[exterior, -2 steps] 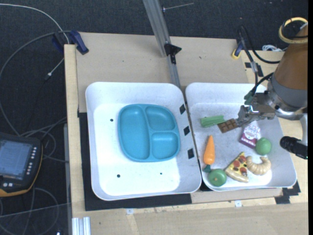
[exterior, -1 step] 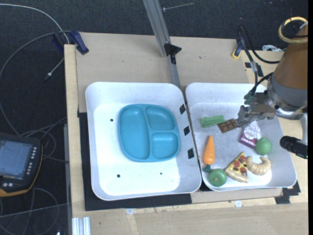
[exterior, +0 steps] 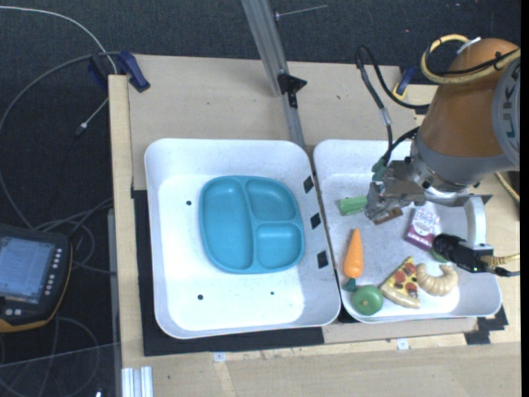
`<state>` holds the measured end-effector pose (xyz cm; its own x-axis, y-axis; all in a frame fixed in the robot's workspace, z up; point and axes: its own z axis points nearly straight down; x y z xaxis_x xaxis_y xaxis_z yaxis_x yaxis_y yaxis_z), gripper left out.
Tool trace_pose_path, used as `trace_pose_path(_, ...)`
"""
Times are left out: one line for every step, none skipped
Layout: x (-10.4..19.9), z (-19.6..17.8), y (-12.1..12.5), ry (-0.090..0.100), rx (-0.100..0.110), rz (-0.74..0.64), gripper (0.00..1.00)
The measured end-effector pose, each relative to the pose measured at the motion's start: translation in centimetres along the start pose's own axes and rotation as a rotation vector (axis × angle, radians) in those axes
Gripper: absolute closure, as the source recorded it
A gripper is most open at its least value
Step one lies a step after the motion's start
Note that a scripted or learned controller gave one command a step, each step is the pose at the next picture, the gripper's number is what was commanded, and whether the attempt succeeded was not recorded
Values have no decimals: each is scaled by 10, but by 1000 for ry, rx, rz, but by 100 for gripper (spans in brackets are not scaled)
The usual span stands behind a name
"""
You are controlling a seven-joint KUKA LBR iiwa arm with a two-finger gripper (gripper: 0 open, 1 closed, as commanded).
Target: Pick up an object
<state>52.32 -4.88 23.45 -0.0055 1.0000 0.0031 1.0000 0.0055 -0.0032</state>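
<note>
Objects for picking lie in the right bin [exterior: 331, 160], seen from the overhead camera. A green block [exterior: 351, 206] sits near the bin's middle left, just beside the gripper [exterior: 384, 209], which hangs low over the bin floor at the block's right end; whether it touches the block cannot be told. How the jaws stand cannot be told either, since the dark gripper body hides them. Below the block, a toy carrot [exterior: 354, 253] lies upright along the bin, with a green apple [exterior: 368, 300] near the bin's front edge. A pizza slice [exterior: 402, 282] rests just beside the apple, touching a tan croissant [exterior: 437, 279]. A small purple-and-white packet [exterior: 423, 225] lies right of the gripper. The left bin [exterior: 173, 304] holds a blue divided plate [exterior: 251, 223].
</note>
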Motion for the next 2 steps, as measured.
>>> trace_pose_path(56,11,1,0,1,-1,100)
trace_pose_path(118,12,-1,1,-1,-3,100)
